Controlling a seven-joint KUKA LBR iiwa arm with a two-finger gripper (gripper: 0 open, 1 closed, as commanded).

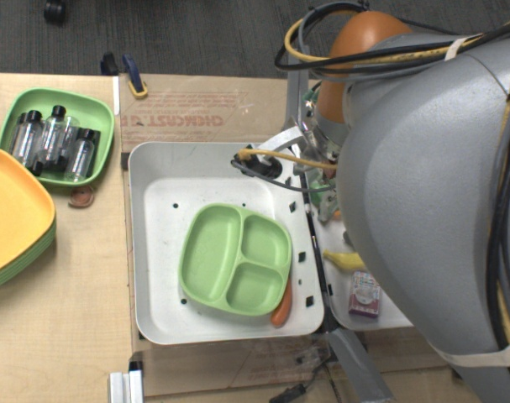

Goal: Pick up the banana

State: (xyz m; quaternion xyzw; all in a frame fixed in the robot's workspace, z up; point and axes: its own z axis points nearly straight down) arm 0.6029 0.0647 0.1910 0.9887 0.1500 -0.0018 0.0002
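A green tray (235, 260) is seen in the left bin (154, 225), with an orange-red piece (281, 309) at its lower right edge. The banana (345, 260) is found in the right bin (339, 309), just right of the divider and above a small purple packet (365, 295); its long axis runs roughly left-right, mostly hidden under the arm (423, 183). The gripper (318, 179) is judged to sit up-view of the banana, so a short move down-view would be needed; its opening and contents cannot be told.

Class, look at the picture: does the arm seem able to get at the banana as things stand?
Probably yes, though it is hard to judge. The banana lies in the right bin, beside a small purple packet, with nothing on top of it. The arm hangs right over that bin and hides most of it.
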